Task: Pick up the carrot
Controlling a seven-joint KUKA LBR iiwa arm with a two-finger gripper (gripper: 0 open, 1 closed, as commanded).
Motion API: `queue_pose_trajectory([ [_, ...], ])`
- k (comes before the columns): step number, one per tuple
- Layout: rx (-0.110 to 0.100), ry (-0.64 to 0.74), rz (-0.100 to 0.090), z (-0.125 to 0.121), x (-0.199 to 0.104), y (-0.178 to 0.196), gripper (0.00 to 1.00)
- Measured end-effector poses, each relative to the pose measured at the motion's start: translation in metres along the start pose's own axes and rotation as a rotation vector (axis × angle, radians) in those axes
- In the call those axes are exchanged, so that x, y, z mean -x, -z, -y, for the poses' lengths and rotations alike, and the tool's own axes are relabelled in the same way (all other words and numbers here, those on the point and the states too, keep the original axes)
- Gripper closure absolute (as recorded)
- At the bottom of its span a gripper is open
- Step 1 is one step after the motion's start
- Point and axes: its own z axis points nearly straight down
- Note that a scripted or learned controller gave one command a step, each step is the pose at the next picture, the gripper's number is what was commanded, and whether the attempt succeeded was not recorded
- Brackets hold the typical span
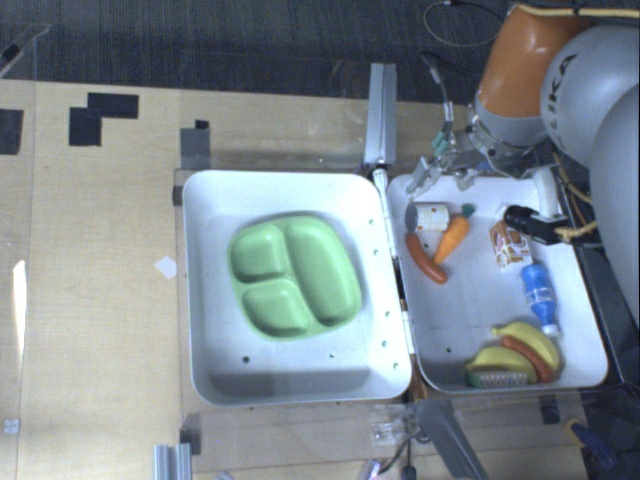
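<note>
Camera view, items as seen from above.

Desk (90,268): pale wood, carrying two shallow white bins side by side.

Left bin (200,298): holds one green divided plate (295,275) with three compartments, lying near the bin's middle.

Right bin (580,353): holds the loose items listed below.

Carrot (451,238): orange, lying flat in the upper left part of the right bin. Long axis runs on a diagonal; the green-topped thick end points up and to the right, the narrow tip down and to the left. Its tip ends just beside a red sausage (425,259), which slants the other way. A small white can (430,216) lies just above and left of the carrot.

Other contents: a snack packet (509,245), a blue bottle (538,294), and a banana (525,346) grouped with other play food at the lower edge.

Gripper (447,161): at the upper rim of the right bin, above the can and apart from the carrot. Fingers appear spread, with nothing between them (the detail is small).

Arm (590,68): grey with an orange band, at the upper right.
</note>
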Motion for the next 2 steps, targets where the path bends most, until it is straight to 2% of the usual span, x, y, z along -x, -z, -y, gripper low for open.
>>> queue_pose_trajectory([
  [1,0.0,0.0,0.0,0.0,0.0,0.0,0.0],
  [2,0.002,0.011,0.001,0.014,0.048,-0.081,0.0],
])
